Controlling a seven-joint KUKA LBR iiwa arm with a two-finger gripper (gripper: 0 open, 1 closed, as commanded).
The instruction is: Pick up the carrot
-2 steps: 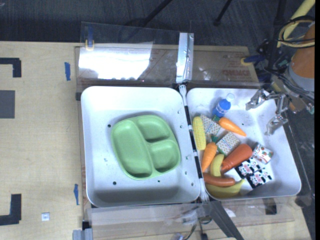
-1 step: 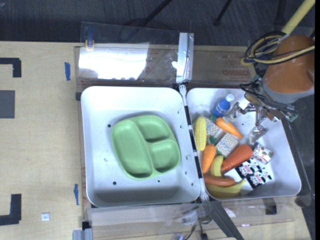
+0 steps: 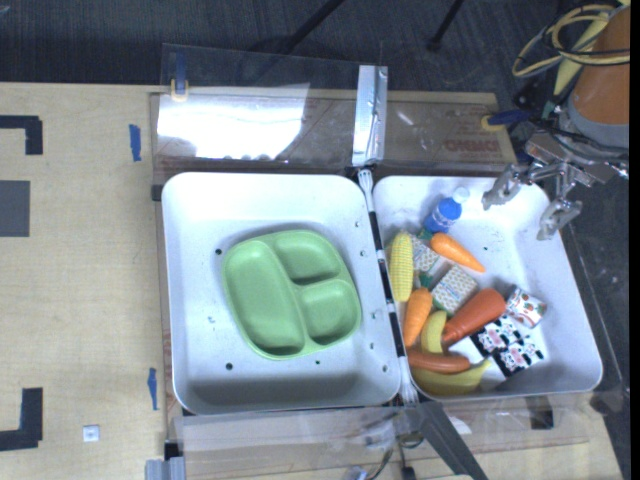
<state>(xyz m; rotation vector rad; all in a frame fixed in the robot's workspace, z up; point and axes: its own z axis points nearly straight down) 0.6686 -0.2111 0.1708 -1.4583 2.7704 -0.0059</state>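
Tapered orange carrot [image 3: 458,251], metallic end effector [image 3: 527,197] open above bin corner

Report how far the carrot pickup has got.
Done: nothing yet. The carrots, such as the small one by the blue-capped bottle, lie in the right bin among the corn, banana and other toys. In hand: the gripper hangs open above the bin's far right corner, holding nothing. Left: descend, grasp, lift.

Orange carrot [image 3: 458,251], yellow corn [image 3: 400,266], green tray [image 3: 290,293], white bins [image 3: 190,268].
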